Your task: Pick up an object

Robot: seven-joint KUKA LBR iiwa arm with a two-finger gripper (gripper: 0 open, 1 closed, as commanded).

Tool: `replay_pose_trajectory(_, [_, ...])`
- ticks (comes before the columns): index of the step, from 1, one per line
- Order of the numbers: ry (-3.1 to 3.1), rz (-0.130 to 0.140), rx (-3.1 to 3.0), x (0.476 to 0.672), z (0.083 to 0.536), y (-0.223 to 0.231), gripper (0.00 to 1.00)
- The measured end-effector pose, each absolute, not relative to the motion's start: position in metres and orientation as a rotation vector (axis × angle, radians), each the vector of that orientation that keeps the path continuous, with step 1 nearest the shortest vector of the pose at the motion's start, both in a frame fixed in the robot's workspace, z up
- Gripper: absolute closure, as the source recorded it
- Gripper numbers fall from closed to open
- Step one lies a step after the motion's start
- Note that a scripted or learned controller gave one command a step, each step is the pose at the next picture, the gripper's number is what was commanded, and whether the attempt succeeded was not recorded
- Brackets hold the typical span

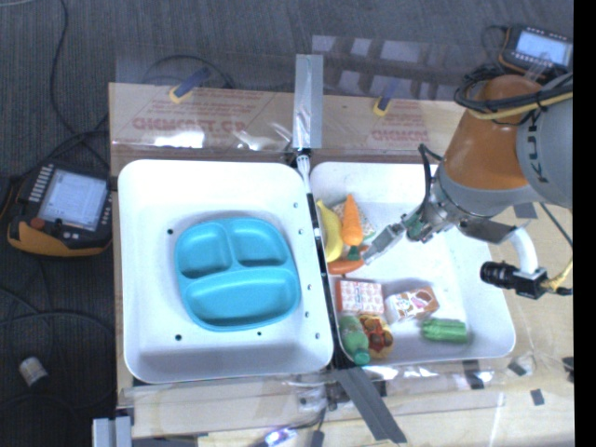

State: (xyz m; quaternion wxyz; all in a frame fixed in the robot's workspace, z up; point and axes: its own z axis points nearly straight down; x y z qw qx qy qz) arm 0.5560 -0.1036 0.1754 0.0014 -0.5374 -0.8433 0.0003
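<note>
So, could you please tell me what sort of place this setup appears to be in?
Probably a robotics lab: a robot arm over two white bins of toy food, a teach pendant and cables on grey carpet.

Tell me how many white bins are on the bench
2. The left bin holds a blue divided plate. The right bin holds a heap of toy food, with the gripper reaching in over it.
</note>
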Motion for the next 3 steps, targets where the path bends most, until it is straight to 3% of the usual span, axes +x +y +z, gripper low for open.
replay_pose_trajectory(1, [-2.739, 0.003, -1.541, 0.607, 0.093, -0.106, 0.00])
replay_pose_trajectory(2, [-2.739, -0.003, -1.540, 0.608, 0.101, -0.104, 1.00])
replay_pose_trajectory(3, [-2.690, 0.028, -1.589, 0.663, 0.178, -0.061, 1.00])
